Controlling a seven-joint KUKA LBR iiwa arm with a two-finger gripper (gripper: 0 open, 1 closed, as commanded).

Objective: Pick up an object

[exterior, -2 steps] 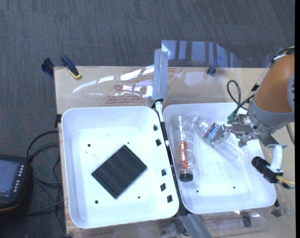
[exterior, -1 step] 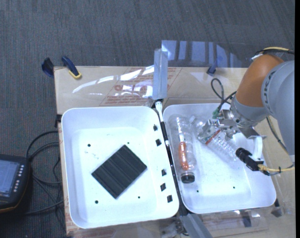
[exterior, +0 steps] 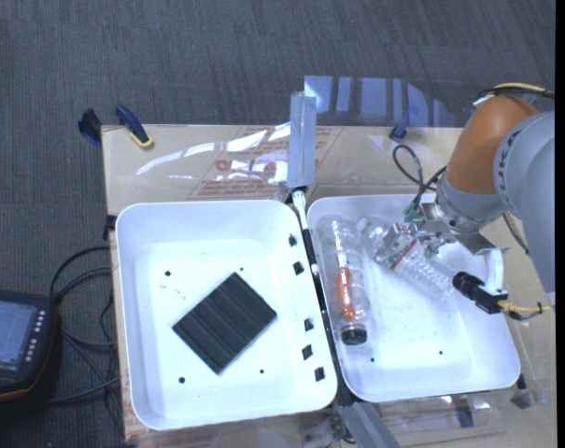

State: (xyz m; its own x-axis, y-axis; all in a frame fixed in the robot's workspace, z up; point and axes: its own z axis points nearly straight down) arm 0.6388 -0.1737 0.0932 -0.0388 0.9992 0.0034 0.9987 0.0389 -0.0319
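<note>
The arm reaches in from the right and its gripper (exterior: 401, 244) sits low in the right bin (exterior: 450, 367), right at a clear crinkly plastic bottle (exterior: 422, 273). The jaws look bunched over the bottle's top end, but it is too hard to see whether they are spread or pinching it. A second clear bottle (exterior: 347, 278) with orange inside lies near the bin's left wall. The left bin (exterior: 142, 241) holds a flat dark ridged pad (exterior: 224, 321) with lots of free room around it.
</note>
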